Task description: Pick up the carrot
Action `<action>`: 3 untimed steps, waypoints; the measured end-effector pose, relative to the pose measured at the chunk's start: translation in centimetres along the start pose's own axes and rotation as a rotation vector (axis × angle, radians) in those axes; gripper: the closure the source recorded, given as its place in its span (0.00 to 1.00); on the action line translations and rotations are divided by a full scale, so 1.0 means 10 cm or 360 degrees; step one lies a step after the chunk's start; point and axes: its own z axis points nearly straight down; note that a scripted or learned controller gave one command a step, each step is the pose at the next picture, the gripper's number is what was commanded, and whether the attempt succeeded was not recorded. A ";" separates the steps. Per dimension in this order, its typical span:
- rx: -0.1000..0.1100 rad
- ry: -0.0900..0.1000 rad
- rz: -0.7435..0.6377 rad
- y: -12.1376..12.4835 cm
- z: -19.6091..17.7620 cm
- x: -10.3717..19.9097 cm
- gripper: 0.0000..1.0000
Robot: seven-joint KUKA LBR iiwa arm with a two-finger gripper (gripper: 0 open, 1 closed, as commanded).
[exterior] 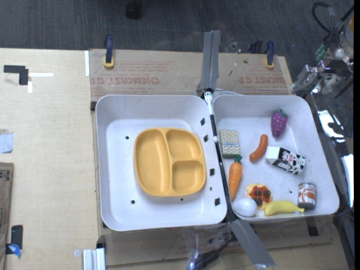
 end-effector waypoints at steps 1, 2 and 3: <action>0.0001 0.0002 0.0068 -0.88 1.36 0.07 0.00; 0.0005 0.0003 0.0342 -1.76 1.70 0.93 0.00; 0.0003 0.0003 -0.0274 -1.71 1.90 1.04 0.00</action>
